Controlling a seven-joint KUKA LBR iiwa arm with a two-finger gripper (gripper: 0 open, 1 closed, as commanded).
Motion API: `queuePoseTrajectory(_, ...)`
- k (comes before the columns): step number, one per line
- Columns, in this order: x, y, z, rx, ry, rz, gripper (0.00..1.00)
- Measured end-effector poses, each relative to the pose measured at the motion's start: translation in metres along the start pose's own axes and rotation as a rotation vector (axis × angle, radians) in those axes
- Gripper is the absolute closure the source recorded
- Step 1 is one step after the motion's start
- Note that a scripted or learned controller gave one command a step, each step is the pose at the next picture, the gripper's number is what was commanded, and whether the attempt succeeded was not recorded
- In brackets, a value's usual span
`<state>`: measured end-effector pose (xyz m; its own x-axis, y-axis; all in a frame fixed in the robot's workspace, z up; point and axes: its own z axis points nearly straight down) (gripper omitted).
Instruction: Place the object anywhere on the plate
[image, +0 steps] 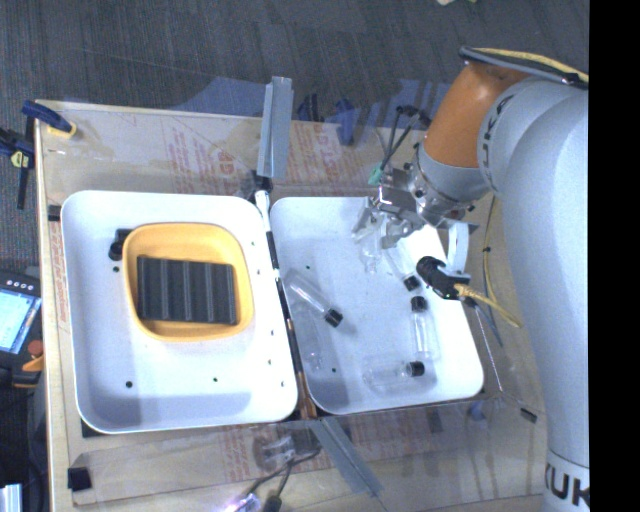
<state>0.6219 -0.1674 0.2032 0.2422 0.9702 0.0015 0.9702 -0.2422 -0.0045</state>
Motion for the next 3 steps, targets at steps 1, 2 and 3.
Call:
queuePoseTrajectory(1,0.094,-0.073,0.013,0.001,-0.002,-0.099,1.00)
queuePoseTrajectory(2,0.160,-0.075,0.012,-0.002,-0.003,-0.256,1.00)
queuePoseTrajectory(3,0.159,-0.075,0.012,-0.003,-0.003,-0.255,0.00)
